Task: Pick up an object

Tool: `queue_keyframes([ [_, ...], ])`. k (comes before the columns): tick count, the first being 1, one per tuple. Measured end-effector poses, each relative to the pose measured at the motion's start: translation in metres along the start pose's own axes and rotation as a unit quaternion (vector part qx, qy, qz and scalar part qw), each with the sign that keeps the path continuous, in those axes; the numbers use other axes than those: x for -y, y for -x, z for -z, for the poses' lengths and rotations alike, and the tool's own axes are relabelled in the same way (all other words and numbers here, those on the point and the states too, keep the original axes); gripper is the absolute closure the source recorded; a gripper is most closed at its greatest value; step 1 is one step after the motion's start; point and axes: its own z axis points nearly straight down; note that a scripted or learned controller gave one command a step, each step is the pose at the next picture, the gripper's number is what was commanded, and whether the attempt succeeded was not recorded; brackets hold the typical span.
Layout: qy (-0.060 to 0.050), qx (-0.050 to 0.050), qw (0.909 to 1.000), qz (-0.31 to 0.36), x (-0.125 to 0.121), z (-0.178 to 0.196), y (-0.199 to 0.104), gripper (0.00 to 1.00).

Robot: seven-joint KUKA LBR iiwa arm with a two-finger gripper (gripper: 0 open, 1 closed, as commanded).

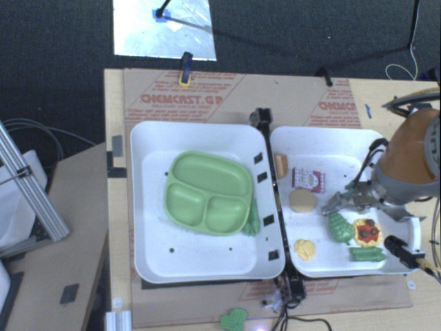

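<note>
Small toy foods lie loose by the pincer (335,203) — a green leafy piece (338,227) just below it, a tan round cookie (302,200) to its left, a pizza slice (367,232) below-right.

A broad orange band (406,143) is seen wrapping the rounded arm segment, with grey casing (433,143) to its right. Below the band, a pale grey wrist collar (403,188) is seen just right of the gripper (339,202). The gripper is built of dull grey metal. A thin black cable (368,158) is looped above the gripper, beside the band
</note>
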Motion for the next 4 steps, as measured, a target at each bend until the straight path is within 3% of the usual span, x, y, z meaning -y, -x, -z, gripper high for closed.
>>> queue_keyframes([
  [1, 0.003, -0.001, 1.0, 0.004, 0.031, 0.117, -0.058, 0.0],
  [2, 0.0, 0.0, 1.0, -0.001, -0.013, 0.001, -0.005, 0.0],
  [3, 0.0, -0.001, 1.0, 0.001, 0.015, 0.09, -0.018, 0.0],
  [4, -0.001, -0.001, 1.0, 0.0, 0.032, 0.002, -0.031, 0.0],
])
